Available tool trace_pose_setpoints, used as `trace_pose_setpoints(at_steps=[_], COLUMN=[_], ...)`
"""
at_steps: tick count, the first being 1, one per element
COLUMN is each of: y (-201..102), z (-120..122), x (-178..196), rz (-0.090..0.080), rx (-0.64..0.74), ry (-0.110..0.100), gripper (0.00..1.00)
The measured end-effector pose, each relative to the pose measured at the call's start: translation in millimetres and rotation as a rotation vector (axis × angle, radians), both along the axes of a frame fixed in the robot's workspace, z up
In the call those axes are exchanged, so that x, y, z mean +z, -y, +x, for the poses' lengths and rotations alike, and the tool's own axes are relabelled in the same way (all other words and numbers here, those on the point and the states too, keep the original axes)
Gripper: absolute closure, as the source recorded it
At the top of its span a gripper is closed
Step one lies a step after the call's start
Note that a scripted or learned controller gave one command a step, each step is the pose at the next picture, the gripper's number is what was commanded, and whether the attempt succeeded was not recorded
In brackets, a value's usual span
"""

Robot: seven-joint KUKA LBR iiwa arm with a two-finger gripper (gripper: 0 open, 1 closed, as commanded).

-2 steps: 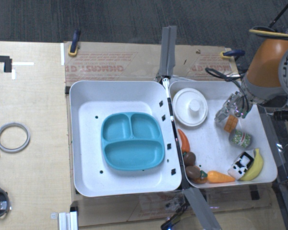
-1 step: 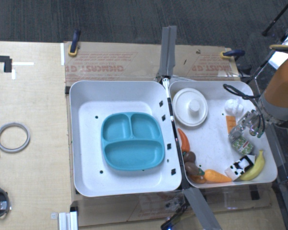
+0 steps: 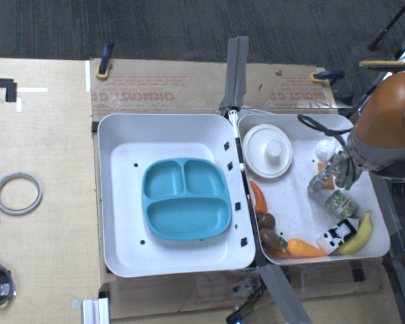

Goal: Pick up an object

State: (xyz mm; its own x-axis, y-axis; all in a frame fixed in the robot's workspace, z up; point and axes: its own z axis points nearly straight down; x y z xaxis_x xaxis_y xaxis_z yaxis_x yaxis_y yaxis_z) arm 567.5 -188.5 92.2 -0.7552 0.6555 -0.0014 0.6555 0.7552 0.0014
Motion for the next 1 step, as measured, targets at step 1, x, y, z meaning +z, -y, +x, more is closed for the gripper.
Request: trace_pose_setpoints(at_steps=[1], y=[30.6], z=[-49.2], x=[0.3], rz=[-0.001], rx=[-0.043], ry=[0.000], gripper=[0.00])
